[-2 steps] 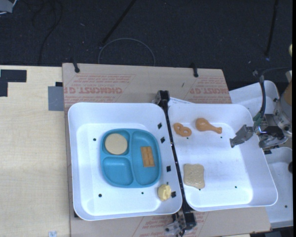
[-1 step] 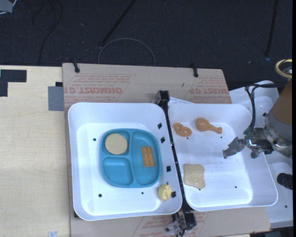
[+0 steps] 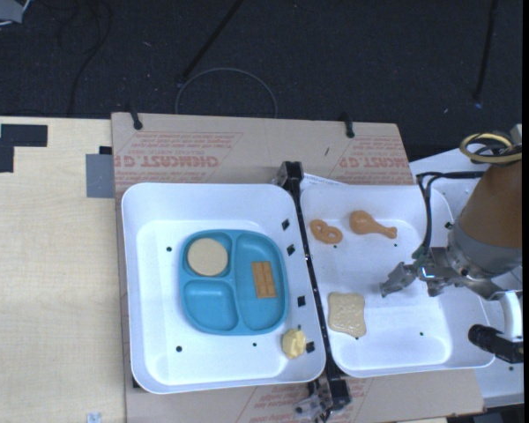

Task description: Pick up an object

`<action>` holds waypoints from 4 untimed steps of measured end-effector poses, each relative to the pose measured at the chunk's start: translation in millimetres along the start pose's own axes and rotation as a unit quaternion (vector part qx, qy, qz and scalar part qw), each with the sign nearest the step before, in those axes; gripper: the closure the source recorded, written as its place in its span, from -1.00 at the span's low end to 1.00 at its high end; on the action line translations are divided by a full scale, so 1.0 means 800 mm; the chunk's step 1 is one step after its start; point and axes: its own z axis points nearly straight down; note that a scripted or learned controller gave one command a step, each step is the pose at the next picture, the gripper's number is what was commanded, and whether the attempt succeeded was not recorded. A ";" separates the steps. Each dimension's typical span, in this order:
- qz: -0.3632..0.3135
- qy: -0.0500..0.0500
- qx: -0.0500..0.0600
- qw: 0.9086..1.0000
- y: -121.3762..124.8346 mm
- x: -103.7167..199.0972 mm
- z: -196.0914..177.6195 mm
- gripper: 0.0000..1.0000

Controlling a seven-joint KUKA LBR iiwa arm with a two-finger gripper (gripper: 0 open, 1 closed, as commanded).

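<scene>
My gripper [image 3: 402, 279] hangs low over the right bin [image 3: 436, 346], at its right side, with nothing visibly held. A pale slice of bread [image 3: 347, 314] lies to its lower left on the bin floor. Further back in the same bin sit a small brown pretzel [image 3: 326, 232] and a tan drumstick [image 3: 371, 225]. The gripper is apart from all three, nearest the bread and the drumstick.
The left bin [image 3: 150, 236] holds a blue divided tray [image 3: 233, 282] with a round beige disc [image 3: 206, 256] and an orange cracker [image 3: 264, 278] in it. A yellow lump [image 3: 293, 343] rests at that bin's near right corner. Black clips [image 3: 290, 173] mark the divider between the bins.
</scene>
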 end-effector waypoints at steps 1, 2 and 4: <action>0.000 0.000 -0.001 1.000 0.002 0.009 0.056 -1.00; 0.003 -0.001 -0.002 1.000 0.002 0.007 0.041 1.00; -0.001 -0.002 -0.005 1.000 0.006 0.025 -0.079 1.00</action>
